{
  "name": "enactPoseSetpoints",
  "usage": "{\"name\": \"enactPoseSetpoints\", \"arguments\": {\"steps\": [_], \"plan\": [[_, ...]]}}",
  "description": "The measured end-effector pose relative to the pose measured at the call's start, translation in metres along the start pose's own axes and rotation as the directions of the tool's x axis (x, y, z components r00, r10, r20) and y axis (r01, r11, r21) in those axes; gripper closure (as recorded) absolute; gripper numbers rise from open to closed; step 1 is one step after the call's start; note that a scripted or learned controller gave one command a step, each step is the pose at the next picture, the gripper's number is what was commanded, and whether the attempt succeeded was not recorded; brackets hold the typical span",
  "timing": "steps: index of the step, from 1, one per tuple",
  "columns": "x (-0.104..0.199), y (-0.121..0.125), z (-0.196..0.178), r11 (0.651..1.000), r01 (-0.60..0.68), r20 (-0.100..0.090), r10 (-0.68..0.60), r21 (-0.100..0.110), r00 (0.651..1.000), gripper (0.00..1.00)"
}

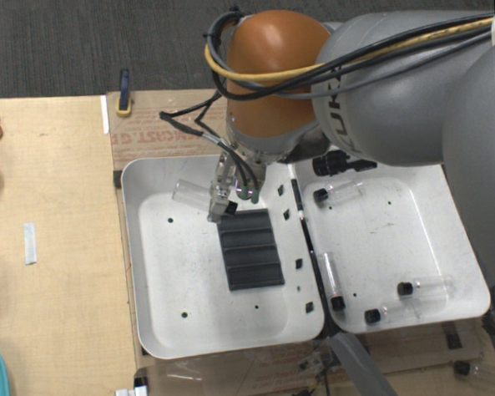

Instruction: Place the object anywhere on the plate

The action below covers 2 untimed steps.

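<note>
A black ridged rectangular plate [252, 249] lies flat in the middle of the left bin [151, 266]. My gripper [224, 203] hangs from the orange wrist band [273, 66], just above the plate's far left corner. A small clear plastic piece [188, 191] lies on the bin floor just left of the gripper; I cannot tell whether it touches the gripper. The arm's bulk hides the back of both bins.
The right bin [450, 222] holds clear tubes with black caps: one at the back [339, 191], one at the front right [422, 289] and one along the left wall [327, 273]. A blue-handled tool [125, 90] lies on the bench behind the left bin.
</note>
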State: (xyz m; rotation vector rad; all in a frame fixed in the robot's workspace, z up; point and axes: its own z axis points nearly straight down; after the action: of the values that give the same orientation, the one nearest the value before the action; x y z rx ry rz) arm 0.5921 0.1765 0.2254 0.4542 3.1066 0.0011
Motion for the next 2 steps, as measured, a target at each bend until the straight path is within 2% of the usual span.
{"name": "enactPoseSetpoints", "arguments": {"steps": [1,2], "plan": [[-0.045,0.029,0.051,0.891,0.454,0.001,-0.454,-0.001,0.891,1.00],[-0.047,-0.002,0.099,0.816,0.578,0.000,-0.578,-0.001,0.816,1.00]]}}
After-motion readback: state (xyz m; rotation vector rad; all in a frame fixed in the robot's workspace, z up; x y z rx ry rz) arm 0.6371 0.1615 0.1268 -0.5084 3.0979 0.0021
